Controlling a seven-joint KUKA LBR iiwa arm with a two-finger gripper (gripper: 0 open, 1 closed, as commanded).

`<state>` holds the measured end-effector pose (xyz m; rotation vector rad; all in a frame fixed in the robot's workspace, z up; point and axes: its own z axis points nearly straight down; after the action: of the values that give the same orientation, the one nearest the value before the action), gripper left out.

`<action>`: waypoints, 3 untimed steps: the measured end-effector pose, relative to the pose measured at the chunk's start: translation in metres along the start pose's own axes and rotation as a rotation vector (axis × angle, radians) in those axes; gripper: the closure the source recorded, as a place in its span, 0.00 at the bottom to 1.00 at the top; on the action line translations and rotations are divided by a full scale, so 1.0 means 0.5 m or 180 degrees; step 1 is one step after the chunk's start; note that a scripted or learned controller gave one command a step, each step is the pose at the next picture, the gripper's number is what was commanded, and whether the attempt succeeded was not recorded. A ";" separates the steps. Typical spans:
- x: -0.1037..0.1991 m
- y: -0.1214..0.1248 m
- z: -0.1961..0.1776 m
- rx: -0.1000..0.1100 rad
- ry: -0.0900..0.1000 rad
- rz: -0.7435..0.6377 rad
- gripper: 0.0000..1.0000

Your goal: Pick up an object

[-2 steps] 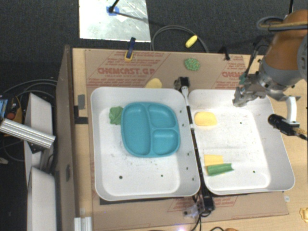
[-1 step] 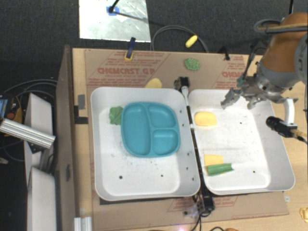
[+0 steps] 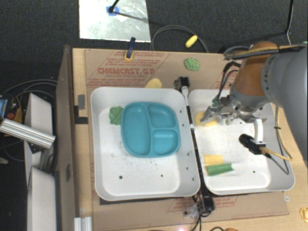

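Yellow piece (image 3: pixel 207 122) at far-left of rt bin (image 3: pixel 276 177), just by tool (image 3: pixel 212 113), grip unclear; yellow block (image 3: pixel 213 159) & green pod (image 3: pixel 220 168) apart.

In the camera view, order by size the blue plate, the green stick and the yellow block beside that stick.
1. the blue plate, clearly largest.
2. Unranked: the green stick and the yellow block look near alike.
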<state>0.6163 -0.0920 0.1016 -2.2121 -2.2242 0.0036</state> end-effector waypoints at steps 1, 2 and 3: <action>0.013 0.041 0.035 -0.0026 -0.0005 -0.0001 0.00; 0.002 0.076 0.023 -0.0032 -0.0005 0.0001 0.00; 0.007 0.108 0.028 -0.0030 -0.0003 -0.0001 0.00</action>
<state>0.6700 -0.0882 0.0873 -2.2171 -2.2296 -0.0056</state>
